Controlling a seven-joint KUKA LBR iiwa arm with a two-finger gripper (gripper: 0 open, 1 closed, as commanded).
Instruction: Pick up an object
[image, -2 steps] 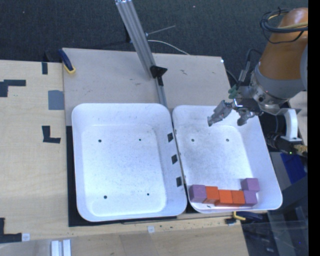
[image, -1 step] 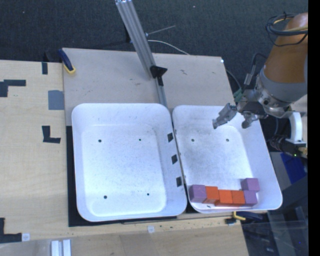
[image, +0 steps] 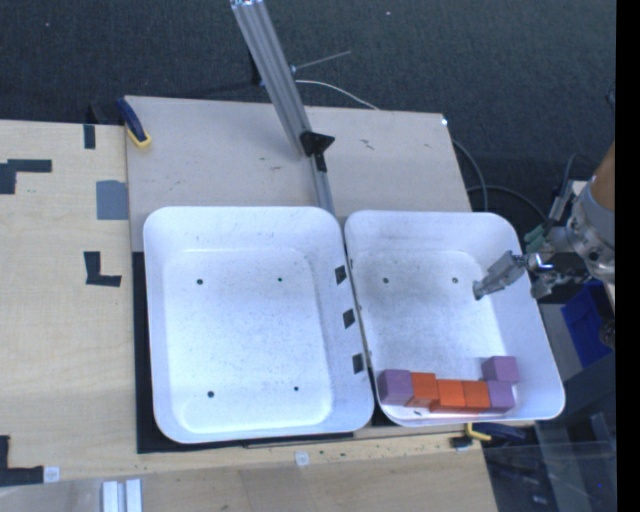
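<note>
A pale wooden bench (image: 60, 330) carries a lighter board (image: 230, 160) on which two shallow white bins sit side by side, with dark carpet (image: 480, 60) beyond the far edge. Dark tape marks (image: 98, 268) dot the bench at the left, and a blue-and-yellow clamp (image: 134, 124) grips the board's far left corner. A slanted aluminium rail (image: 285, 85) runs down toward the seam between the bins, with thin cables trailing off to its right. Small black clips (image: 348, 318) sit along that seam. The left bin (image: 240, 225) shows only speckled white floor. The right bin (image: 440, 225) holds a cluster of blocks against its near wall: a purple block (image: 395, 386) at the left, orange blocks (image: 452, 394) in the middle, and more purple blocks (image: 501, 380) stacked at the right, all touching. The gripper (image: 492, 280) hangs over the right bin's right side, well apart from the blocks, with one grey finger (image: 497, 275) pointing left; whether its fingers are apart or together I cannot tell, and nothing is visible between them.
</note>
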